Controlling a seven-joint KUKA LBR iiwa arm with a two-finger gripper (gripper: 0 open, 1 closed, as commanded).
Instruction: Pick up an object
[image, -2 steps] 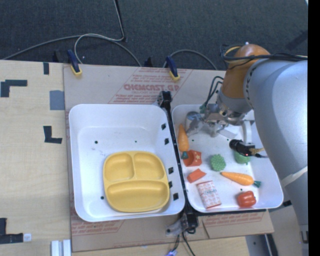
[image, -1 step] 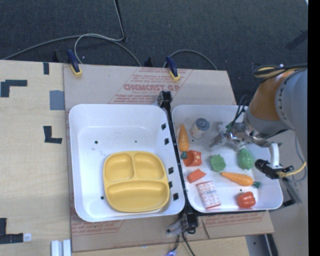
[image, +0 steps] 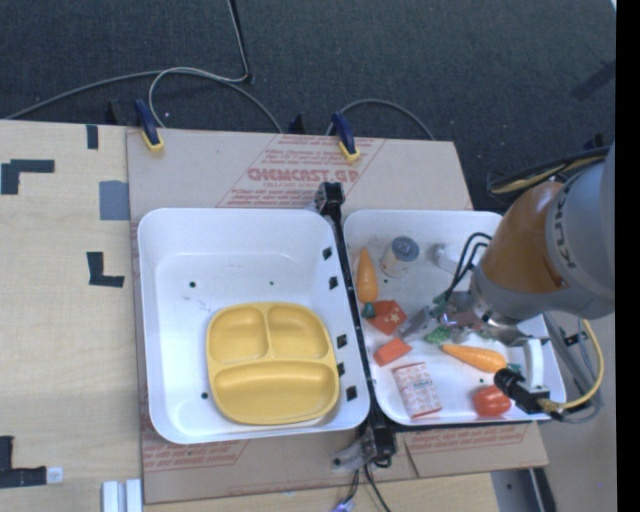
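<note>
My gripper (image: 428, 322) is low inside the right bin (image: 520, 232), reaching in from the right under the orange wrist band. It sits just right of a red toy piece (image: 385, 316) and over a small green piece (image: 437, 337). An orange carrot (image: 474, 355) lies just below and to the right of it. Nearby are a second carrot (image: 367, 276) by the bin's left wall, an orange-red block (image: 393, 351), a printed packet (image: 415, 389), a red tomato (image: 491, 401) and a grey capped object (image: 403, 250).
The left bin (image: 175, 240) holds a yellow divided plate (image: 272, 362). A black divider (image: 345, 290) runs between the bins. Cardboard (image: 290, 170) lies under both, held by clamps at the far edge. A cable (image: 585, 385) loops at the right bin's near corner.
</note>
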